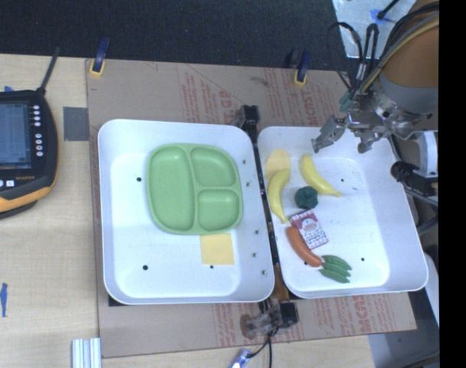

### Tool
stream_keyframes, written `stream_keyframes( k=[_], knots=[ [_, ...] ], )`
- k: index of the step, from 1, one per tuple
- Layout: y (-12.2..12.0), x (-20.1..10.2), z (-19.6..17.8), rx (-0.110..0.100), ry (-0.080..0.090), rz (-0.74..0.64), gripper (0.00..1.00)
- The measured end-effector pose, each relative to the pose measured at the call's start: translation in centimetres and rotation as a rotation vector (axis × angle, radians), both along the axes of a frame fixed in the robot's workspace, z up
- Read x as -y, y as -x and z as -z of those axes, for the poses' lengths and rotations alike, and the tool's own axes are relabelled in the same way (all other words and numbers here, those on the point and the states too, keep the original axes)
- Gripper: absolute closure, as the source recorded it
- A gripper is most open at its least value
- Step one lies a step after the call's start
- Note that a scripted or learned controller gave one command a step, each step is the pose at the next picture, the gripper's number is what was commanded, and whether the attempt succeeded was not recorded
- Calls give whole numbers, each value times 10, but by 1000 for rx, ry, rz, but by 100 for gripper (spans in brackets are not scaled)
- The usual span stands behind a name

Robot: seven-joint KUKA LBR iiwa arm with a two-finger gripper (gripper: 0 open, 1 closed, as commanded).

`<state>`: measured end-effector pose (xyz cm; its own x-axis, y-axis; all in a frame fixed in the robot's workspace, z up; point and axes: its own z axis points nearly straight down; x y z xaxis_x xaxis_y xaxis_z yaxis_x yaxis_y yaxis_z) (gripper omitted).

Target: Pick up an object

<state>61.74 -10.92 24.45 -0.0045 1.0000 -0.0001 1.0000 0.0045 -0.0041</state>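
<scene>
You see two white bins: the left bin holds one green divided plate and one yellow square. The right bin holds two bananas, one green ball, one packet, one carrot, one pea pod. In the upper right, the gripper hangs spread, holding nothing.

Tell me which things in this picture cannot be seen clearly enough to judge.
- Arm: cut off by the right edge above the wrist.
- Carrot: its middle is hidden under the small red packet.
- Packet print: too small to read.
- Handheld controller: cut off by the left edge.
</scene>
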Motion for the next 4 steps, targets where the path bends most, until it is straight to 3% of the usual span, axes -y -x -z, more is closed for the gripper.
stream_keyframes(
  k=[1,2,3,4],
  knots=[
    [-31,7,146,-4,1,-2,0],
    [-39,71,152,2,1,3,0],
    [-39,71,142,2,1,1,100],
    [-39,71,142,2,1,1,0]
  ],
)
